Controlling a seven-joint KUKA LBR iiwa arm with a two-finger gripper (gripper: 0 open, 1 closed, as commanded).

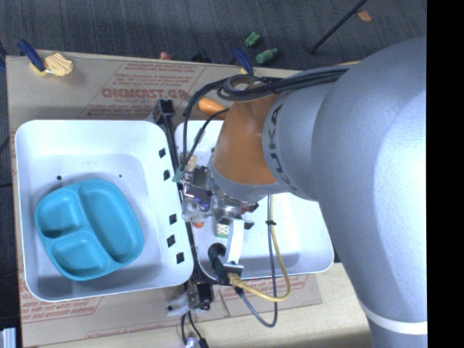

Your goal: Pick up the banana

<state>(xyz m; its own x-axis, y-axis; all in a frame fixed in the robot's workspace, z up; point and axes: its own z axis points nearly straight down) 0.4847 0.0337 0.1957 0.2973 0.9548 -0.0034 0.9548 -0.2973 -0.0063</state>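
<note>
Camera view: one grey arm (362, 143) with an orange band (246, 147) reaches over the right bin (312, 256). The end effector (210, 209) sits low at that bin's left edge; its state cannot be determined. Two white bins stand side by side on the counter (109, 85). The left bin (43, 143) contains one blue three-compartment tray (87, 227). The banana's position cannot be determined.

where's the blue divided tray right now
The blue divided tray lies in the left white bin, toward its lower-left corner, well left of the claw.
</note>
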